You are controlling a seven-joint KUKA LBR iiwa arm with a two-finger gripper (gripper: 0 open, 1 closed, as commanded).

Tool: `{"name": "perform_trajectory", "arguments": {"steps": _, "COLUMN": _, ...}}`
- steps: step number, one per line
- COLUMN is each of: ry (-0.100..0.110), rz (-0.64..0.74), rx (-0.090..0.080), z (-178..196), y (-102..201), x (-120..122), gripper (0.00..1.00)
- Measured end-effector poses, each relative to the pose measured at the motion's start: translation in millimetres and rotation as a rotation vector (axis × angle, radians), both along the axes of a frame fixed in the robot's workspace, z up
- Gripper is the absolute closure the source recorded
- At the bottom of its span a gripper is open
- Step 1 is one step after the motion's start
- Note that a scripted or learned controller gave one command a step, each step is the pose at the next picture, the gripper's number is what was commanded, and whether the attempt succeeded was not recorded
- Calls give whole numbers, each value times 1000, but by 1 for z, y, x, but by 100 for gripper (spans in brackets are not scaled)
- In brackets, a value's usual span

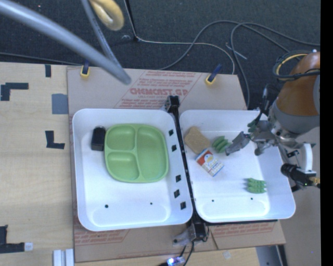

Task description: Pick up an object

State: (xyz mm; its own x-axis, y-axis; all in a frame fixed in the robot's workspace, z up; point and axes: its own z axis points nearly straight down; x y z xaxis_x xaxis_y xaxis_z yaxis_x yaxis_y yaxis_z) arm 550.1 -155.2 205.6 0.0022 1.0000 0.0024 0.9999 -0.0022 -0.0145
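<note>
Arm (299,98) cut off by the picture's right edge; blurred grey bar (62,36) crossing the top-left corner, yellow blob (107,13) cropped at the top edge; right bin's (229,210) far right corner hidden behind the arm

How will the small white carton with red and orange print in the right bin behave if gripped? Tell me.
The small white printed carton looks boxy and flat-lying, so it probably won't roll. It seems light, likely thin card that could dent under a squeeze. It touches the brown block, so a push may nudge both.
</note>
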Motion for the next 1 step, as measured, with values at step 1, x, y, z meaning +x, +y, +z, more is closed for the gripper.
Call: {"name": "perform_trajectory", "arguments": {"steps": 1, "ry": -13, "rz": 4, "rx": -2, "z": 7, "y": 0, "x": 3, "gripper": 0}}
